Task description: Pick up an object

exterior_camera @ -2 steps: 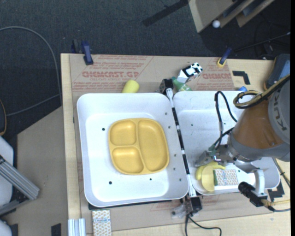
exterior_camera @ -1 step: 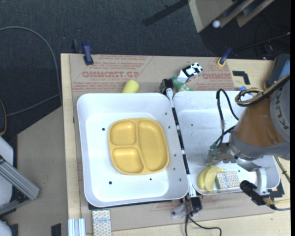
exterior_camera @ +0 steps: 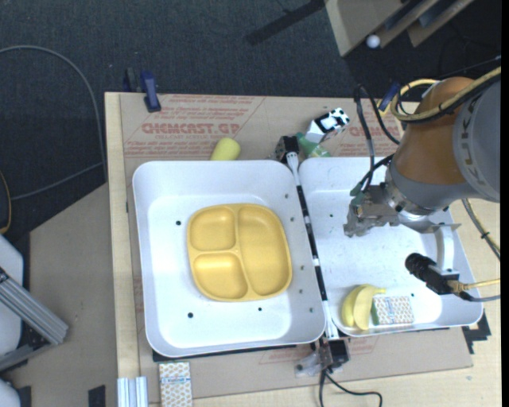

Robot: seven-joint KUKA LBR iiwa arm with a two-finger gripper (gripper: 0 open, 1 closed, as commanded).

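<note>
The gripper [exterior_camera: 359, 221] is hovering over the right bin [exterior_camera: 334, 179] at centre right; whether its jaws are parted cannot be told. Nothing is being lifted yet: the yellow fruit [exterior_camera: 358, 306] and small box [exterior_camera: 393, 310] are lying at the lower right.

We see a dark blue-grey carpet floor [exterior_camera: 71, 48] around the work area, with a thin grey cable [exterior_camera: 86, 79] curving across it at the upper left. The tabletop [exterior_camera: 238, 119] is a pale brown board with red printed lettering near its far edge, and a blue clamp [exterior_camera: 149, 91] holds its upper left corner. At the lower left corner of the view there is a grey aluminium profile [exterior_camera: 30, 306] lying at a slant, and at the top right a beige piece of furniture [exterior_camera: 374, 20] stands on the floor.
</note>
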